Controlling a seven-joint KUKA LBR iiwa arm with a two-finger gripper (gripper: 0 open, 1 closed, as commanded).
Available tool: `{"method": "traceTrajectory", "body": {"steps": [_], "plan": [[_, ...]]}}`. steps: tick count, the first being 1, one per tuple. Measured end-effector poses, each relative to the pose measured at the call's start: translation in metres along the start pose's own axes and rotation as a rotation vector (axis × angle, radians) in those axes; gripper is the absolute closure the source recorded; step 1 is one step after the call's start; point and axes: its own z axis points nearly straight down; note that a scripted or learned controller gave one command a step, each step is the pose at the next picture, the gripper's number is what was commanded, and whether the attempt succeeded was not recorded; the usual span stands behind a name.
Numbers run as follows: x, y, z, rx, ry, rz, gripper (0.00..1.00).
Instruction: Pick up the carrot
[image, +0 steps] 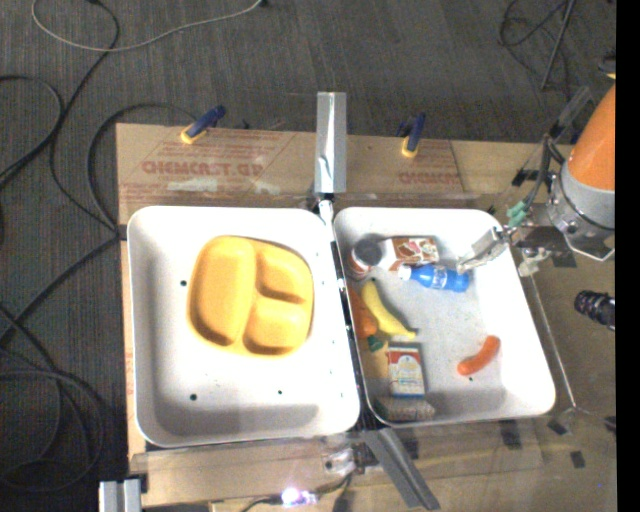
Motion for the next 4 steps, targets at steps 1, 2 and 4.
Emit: {"method": "traceTrajectory", "body": {"steps": [1, 2, 4], "plan": [[0.018, 0.004, -0.158, -0.002, -0.002, -0.221, 0.0], [0.018, 0.005, -0.167, -0.002, -0.005, -0.222, 1.0], [0.036, -0.045, -0.055, -0.002, -0.001, -0.652, 0.0]]}}
